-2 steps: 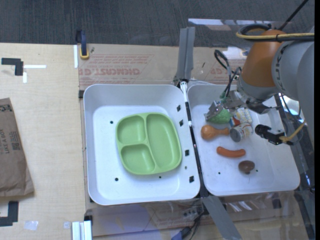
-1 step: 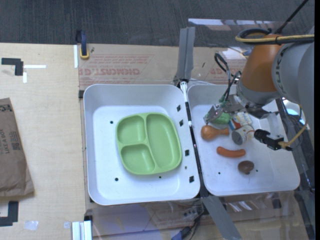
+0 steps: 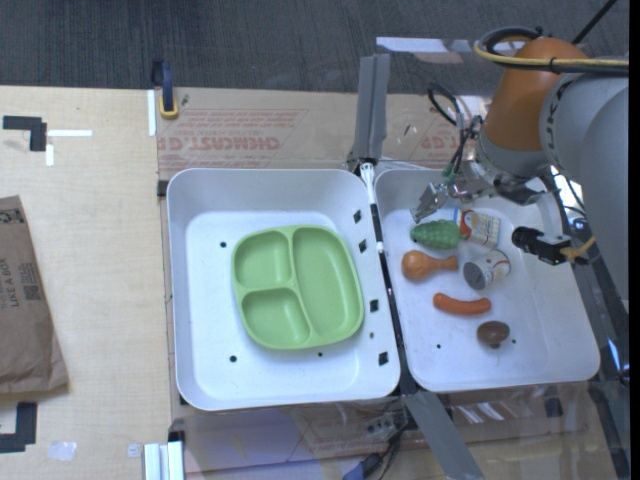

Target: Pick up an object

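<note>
- Partly hidden under the grey arm, the gripper (image 3: 436, 200) hangs above the bumpy green toy (image 3: 436, 234); whether its jaws are spread is unclear.
- Small white cylinder (image 3: 483, 268): details too blurred.

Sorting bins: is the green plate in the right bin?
No, the green plate lies in the left bin, apart from the toys.

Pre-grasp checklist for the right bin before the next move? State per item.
1. Gripper over the right bin, at its top-left corner: ok.
2. Nearest target, the green bumpy toy, just below the gripper, unobstructed from above: ok.
3. Whether the gripper already holds something: cannot tell.
4. Orange sausage lies apart from its neighbours: ok.
5. Small can touches the carton: not ok for a clean pick.
6. Green divided plate sits alone in the left bin: ok.
</note>
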### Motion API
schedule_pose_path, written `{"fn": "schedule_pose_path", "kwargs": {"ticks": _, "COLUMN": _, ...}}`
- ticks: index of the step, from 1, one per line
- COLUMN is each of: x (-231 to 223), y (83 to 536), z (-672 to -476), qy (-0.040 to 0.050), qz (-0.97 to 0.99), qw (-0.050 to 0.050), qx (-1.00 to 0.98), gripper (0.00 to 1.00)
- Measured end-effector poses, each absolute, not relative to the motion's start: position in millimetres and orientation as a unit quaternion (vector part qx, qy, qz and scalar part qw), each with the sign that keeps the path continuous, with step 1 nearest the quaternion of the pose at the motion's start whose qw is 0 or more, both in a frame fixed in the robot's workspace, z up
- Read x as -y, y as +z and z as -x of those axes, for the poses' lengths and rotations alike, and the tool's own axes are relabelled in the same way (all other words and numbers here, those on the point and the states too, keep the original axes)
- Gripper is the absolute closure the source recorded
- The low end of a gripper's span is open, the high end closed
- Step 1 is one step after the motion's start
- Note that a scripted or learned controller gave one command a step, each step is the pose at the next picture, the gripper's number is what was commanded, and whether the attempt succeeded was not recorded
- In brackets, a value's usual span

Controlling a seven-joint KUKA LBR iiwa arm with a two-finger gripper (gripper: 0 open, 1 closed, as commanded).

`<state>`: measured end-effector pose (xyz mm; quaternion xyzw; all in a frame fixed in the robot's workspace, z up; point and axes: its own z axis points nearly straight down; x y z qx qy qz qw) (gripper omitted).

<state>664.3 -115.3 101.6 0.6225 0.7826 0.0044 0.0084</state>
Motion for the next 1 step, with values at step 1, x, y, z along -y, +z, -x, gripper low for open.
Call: {"fn": "schedule_pose_path", "kwargs": {"ticks": 1, "x": 104.8, "y": 101.7, "z": -634.0, "qy": 0.0053, "qz": -0.676, "qw": 0.009, "qx": -0.737, "gripper": 0.0}}
